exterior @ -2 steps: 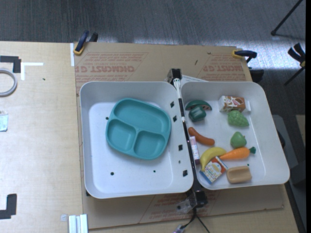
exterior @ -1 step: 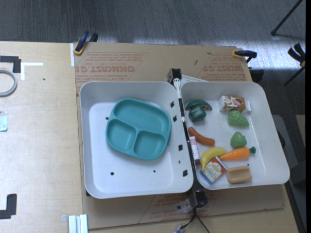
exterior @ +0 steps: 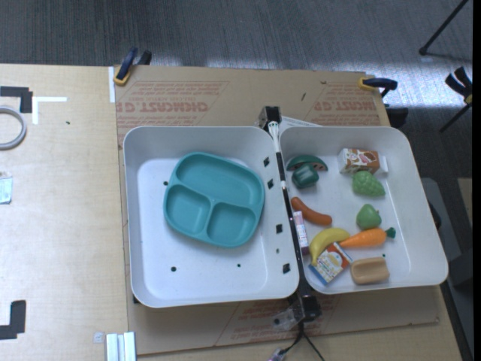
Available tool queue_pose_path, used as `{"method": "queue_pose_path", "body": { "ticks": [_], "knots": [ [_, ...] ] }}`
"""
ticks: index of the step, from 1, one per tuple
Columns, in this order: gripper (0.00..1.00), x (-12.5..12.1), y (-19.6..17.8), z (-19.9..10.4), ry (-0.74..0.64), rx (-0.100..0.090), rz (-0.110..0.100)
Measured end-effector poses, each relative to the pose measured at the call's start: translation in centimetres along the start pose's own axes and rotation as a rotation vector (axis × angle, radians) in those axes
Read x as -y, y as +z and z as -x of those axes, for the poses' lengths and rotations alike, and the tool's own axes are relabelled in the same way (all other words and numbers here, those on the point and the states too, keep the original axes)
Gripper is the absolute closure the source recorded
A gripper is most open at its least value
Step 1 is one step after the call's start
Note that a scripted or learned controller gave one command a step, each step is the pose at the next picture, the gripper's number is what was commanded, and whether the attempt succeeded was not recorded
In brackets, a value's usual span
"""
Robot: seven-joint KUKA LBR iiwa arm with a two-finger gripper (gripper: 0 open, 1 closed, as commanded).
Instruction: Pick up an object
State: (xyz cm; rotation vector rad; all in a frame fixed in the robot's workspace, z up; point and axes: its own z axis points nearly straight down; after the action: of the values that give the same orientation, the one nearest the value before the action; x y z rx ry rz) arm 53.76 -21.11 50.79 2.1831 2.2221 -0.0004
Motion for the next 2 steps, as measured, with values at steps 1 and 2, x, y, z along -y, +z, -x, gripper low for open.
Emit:
{"method": "queue_pose_path", "body": {
  "ticks": [1,2],
  "knots": [
    [1.00,-0.16,-0.96,0.01,-0.003,0.003,0.003],
    [1.00,-0.32,-1.93,0.02,-0.007,0.006,0.007]
  ]
}}
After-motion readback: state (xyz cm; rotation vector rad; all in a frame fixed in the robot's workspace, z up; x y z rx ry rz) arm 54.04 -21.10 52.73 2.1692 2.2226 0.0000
